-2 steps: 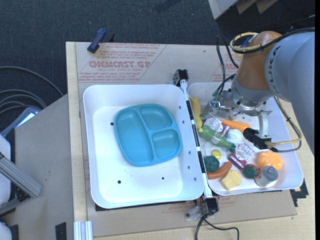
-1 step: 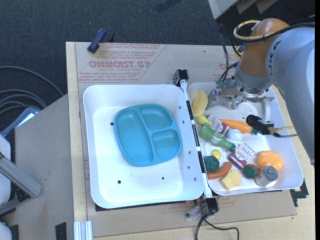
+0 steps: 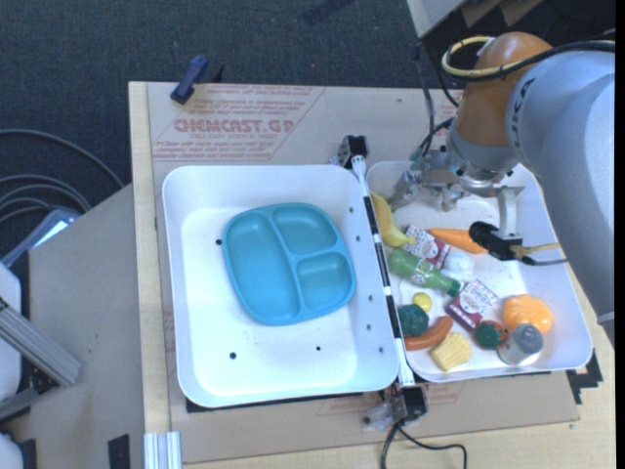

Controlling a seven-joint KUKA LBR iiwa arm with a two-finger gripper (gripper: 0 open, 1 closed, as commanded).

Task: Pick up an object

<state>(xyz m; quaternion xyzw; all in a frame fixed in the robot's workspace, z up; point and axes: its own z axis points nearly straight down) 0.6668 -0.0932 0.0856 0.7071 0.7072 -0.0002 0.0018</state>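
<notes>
This is a robotics lab. A grey industrial arm (image 3: pixel 576 115) with an orange band reaches over a table (image 3: pixel 244 125) topped with a printed board. Two white bins (image 3: pixel 186 262) sit clamped side by side, one holding toy food (image 3: pixel 430 335). Loose cables (image 3: pixel 49 179) trail across dark carpet (image 3: pixel 98 27).

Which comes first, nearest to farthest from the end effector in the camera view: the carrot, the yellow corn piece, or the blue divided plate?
From the end effector, at the right bin's far end:
1. Carrot, just below it in the right bin.
2. Yellow corn piece, at the right bin's near edge.
3. Blue divided plate, across the divider in the left bin.
</notes>
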